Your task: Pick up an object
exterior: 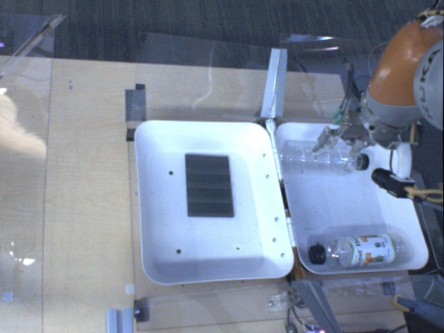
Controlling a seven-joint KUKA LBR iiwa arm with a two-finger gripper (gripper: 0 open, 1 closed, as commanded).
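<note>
We see the arm (409,61) at the right bin's (347,207) far right corner: a rounded orange shell over a grey wrist collar. Below the collar, over that bin, sits a pale metal gripper (340,139) with thin green wires. Just right of it, a black stub and a white block.
</note>
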